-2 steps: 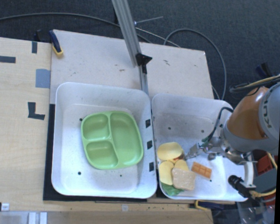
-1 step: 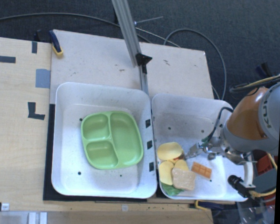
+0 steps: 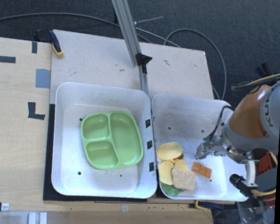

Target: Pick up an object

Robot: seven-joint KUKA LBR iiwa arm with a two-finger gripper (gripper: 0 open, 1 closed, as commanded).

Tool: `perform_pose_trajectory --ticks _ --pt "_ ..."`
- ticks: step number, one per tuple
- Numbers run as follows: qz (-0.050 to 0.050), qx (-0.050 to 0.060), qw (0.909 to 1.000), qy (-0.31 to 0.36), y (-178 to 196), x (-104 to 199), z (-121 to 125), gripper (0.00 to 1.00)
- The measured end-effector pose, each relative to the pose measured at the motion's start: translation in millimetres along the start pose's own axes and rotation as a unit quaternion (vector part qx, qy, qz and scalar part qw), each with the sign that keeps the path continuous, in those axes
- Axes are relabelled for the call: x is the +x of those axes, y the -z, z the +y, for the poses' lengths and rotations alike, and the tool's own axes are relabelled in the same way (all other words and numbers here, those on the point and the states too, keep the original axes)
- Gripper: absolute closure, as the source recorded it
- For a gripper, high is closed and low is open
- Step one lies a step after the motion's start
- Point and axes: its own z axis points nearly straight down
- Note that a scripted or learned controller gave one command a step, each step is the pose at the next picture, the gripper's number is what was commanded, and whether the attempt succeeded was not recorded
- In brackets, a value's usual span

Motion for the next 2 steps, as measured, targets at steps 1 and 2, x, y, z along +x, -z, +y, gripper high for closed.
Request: perform_pose_trajectory --ticks 1,2 --pt "-0.001 -0.002 1.0000 -0.001 44 -4 6 1.00" --pt "-0.001 -0.003 1.0000 0.000 106 0 11 1.00"
